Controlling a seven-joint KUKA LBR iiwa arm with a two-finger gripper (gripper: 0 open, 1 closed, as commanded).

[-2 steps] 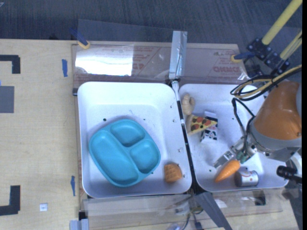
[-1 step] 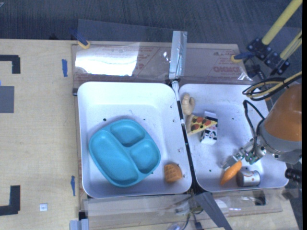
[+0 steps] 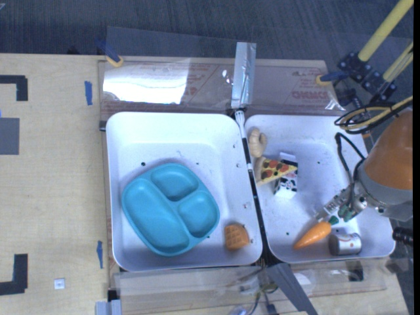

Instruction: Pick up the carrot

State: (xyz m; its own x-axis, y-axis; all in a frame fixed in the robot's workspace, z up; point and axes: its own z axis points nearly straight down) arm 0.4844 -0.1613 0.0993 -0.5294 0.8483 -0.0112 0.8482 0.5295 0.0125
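Camera view: left bin (image 3: 125, 130) holds a blue divided plate (image 3: 169, 207) and a brown pastry (image 3: 236, 235). Right bin (image 3: 308, 133) holds the carrot (image 3: 313, 234) near its front, a pizza slice (image 3: 275, 169), and a grey cylinder (image 3: 345, 243). Gripper (image 3: 341, 210) just above the carrot; grip state cannot be told.

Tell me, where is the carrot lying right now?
The carrot lies in the right-hand bin, near its front edge, just left of a small grey cylinder and below the pizza slice toy. The gripper is by its green end.
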